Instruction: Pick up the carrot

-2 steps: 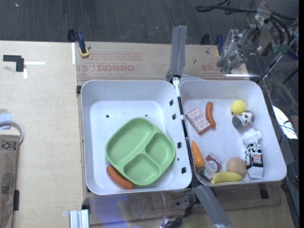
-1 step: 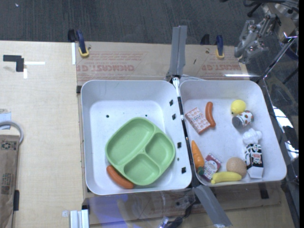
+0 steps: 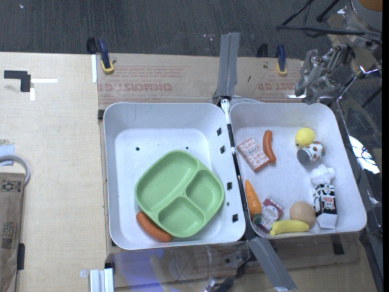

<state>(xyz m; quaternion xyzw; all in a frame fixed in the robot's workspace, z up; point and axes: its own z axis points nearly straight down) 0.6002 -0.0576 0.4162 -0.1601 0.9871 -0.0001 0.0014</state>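
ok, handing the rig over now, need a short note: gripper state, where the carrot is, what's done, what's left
Gripper: up past the far right corner of the right bin, above the bench, nothing seen between its fingers; open or shut can't be read from this view.
Carrot: lying in the right bin against its left wall, near the front, green top toward the small red packet beside it.
Done: nothing yet; the carrot is untouched on the bin floor.
Left: bring the arm across to the bin's left wall, come down over the carrot, close on it and lift. The wall and packet sit close, so the approach looks tight.
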